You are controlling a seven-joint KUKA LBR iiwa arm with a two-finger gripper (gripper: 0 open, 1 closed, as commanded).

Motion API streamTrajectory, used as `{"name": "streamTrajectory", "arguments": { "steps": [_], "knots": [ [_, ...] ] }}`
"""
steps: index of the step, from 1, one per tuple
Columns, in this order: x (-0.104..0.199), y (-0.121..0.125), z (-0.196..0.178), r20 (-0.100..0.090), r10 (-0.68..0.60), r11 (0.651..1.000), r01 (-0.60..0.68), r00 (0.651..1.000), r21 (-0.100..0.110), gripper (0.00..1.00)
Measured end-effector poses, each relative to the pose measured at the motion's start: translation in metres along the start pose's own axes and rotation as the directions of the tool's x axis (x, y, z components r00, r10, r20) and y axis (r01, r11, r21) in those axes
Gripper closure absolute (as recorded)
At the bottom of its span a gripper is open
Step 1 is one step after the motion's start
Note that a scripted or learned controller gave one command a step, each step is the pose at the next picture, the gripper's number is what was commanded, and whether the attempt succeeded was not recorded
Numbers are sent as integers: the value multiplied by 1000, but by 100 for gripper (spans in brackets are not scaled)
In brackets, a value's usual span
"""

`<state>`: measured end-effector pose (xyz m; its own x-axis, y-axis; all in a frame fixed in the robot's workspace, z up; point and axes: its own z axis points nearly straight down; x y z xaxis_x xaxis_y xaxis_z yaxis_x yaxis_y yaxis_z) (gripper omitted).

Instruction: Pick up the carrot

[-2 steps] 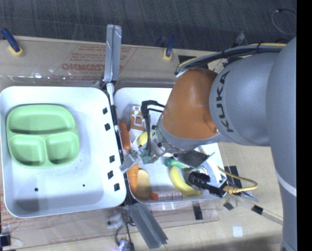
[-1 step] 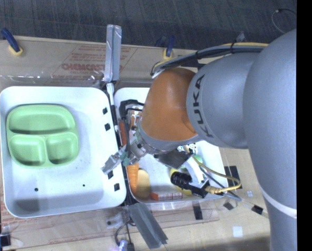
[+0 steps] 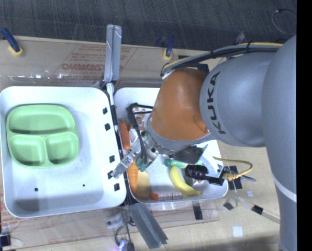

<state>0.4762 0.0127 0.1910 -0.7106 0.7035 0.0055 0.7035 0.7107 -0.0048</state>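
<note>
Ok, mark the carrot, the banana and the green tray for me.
carrot [image 3: 133, 177]: camera view, on its orange body.
banana [image 3: 179, 180]: camera view, mid-curve of the peel.
green tray [image 3: 42, 135]: camera view, on the divider between compartments.

Two bins side by side on the tabletop [image 3: 51, 56].
A divided tray [image 3: 42, 135] lies in the left bin [image 3: 56, 200]; in the right bin [image 3: 214, 191], the carrot [image 3: 133, 177] lies left of the banana [image 3: 181, 181].

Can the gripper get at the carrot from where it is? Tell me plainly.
Probably yes. The gripper hangs right above the carrot at the right bin's left wall, with nothing between them; that wall crowds one side, and the banana lies apart.
</note>
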Motion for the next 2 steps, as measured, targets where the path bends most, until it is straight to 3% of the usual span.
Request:
{"name": "streamTrajectory", "arguments": {
  "steps": [1, 2],
  "knots": [
    [17, 17, 0, 2, -18, 1000, 18, 1000, -1, 0],
    [16, 17, -10, 3, -20, 1000, 20, 1000, -1, 100]
  ]
}}
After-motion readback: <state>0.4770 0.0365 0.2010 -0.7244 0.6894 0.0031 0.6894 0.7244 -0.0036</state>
